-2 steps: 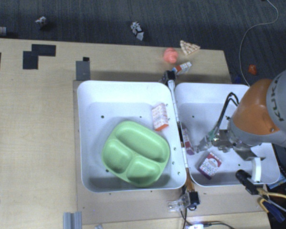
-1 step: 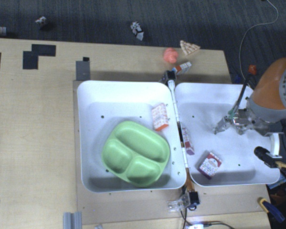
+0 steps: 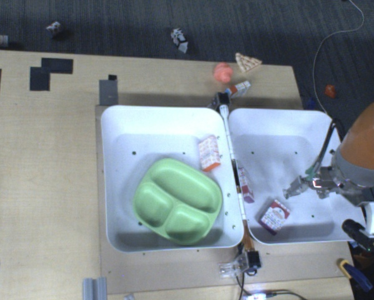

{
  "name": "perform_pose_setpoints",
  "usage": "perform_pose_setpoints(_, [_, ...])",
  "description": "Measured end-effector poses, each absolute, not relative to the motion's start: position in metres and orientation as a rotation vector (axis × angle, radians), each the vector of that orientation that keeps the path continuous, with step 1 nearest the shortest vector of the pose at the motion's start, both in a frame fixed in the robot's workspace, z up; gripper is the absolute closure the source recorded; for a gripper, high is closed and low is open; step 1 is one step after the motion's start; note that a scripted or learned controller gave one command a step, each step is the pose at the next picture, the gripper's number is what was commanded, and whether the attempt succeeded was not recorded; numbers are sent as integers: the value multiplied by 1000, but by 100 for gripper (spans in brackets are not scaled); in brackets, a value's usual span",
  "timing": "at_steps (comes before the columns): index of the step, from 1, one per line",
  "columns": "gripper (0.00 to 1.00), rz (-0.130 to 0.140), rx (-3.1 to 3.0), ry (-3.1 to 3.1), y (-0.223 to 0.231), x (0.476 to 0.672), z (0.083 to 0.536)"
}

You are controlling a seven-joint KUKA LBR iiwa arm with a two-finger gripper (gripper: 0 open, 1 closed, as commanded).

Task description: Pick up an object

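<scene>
From my seat I see two white bins side by side on the tabletop (image 3: pixel 43 186). The arm (image 3: pixel 368 145), grey with its orange band, comes in from the right and hangs over the right bin (image 3: pixel 280 127). Its pincer (image 3: pixel 297 188) sits low near the middle of that bin; I see a pale prong pointing left, but I cannot tell whether the pincer is open or closed, and I see nothing between its tips.

The nearest thing to it is a small red and white packet (image 3: pixel 275 216), squarish, with a printed face, lying tilted on the bin floor just below and left of the pincer, apart from it. A second thing in that bin is a slim wrapper (image 3: pixel 245 187), pale with a purplish end, lying lengthwise against the left wall by the divider.

The left bin (image 3: pixel 121 167) holds two things. One is a large light green plate (image 3: pixel 178 200) with three compartments, resting at a slant toward the front right corner. The other is a white and orange packet (image 3: pixel 208 153), near the bin's right wall, above the plate and apart from it.

Behind the bins I count three small items on the tabletop: an orange-pink ball (image 3: pixel 223 72), a triangular tan piece (image 3: pixel 248 62) beside it, and a small tube with a red end (image 3: pixel 238 89) just below them.
</scene>
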State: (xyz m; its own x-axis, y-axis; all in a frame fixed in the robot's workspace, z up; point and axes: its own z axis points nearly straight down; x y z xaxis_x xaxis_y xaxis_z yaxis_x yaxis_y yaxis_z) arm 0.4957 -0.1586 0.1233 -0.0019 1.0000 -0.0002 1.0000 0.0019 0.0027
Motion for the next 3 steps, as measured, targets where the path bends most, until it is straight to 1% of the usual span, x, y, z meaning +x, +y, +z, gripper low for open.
perform_pose_setpoints(1, [0,11,2208,2218,-110,491,87])
perform_pose_setpoints(2, [0,9,2210,2214,-88,490,87])
perform_pose_setpoints(3, [0,6,2214,2222,-91,514,87])
